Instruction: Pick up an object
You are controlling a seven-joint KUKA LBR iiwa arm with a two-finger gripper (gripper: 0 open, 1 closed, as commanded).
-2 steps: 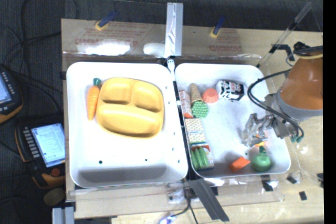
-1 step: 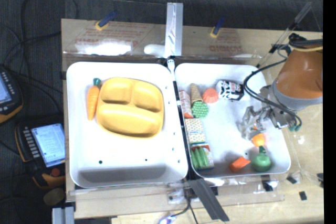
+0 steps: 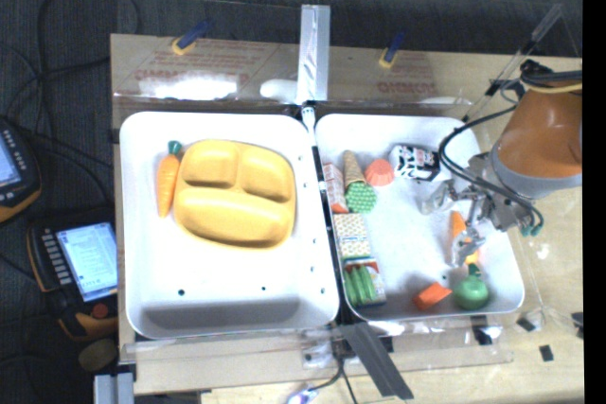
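A wooden bench (image 3: 549, 336) on dark carpet carries two shallow white bins side by side. Nearest the camera, along the front wall of the right bin (image 3: 417, 312), lie a green round vegetable toy (image 3: 471, 290) and, just to its left, a small orange piece (image 3: 432, 295). At the bin's left wall a green bundle (image 3: 363, 283) rests below a patterned box (image 3: 351, 236).

Above the green toy hangs the gripper (image 3: 463, 239), at the end of the arm whose orange band (image 3: 540, 142) enters from the right. An orange piece shows at its fingers (image 3: 457, 224), but whether they are clamped on it or merely in front of it cannot be told.

Farther back in the same bin lie a green dotted ball (image 3: 361, 198), a cone (image 3: 352, 167), a pink cup (image 3: 380, 172) and a black-and-white object (image 3: 411, 160).

The left bin (image 3: 142, 298) holds a yellow divided tray (image 3: 235, 192) with a carrot (image 3: 167, 183) just beside its left edge.
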